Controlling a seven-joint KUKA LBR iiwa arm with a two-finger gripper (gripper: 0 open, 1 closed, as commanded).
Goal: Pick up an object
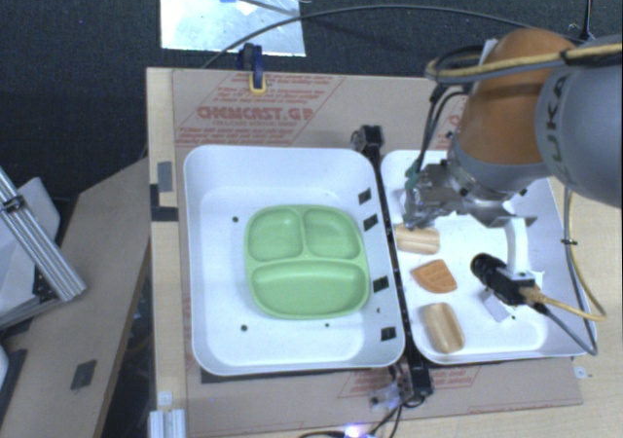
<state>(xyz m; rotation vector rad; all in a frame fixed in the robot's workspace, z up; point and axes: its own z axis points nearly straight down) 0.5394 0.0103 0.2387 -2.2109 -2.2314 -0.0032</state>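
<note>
Well left of the hand, a green divided plate (307,261) lies in the left bin (209,329). The hand (421,220) hangs low in the right bin (531,334), directly above a pale bread piece (417,240); its opening cannot be judged. Two more food pieces (435,276) lie below it.

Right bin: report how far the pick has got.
Done: the gripper is down in the right bin, right over the pale tan piece nearest the divider. In hand: nothing visibly; that piece lies on the bin floor, and so do the orange piece and the tan roll. Left: grasping one and lifting it. The green divided plate sits in the left bin.
</note>
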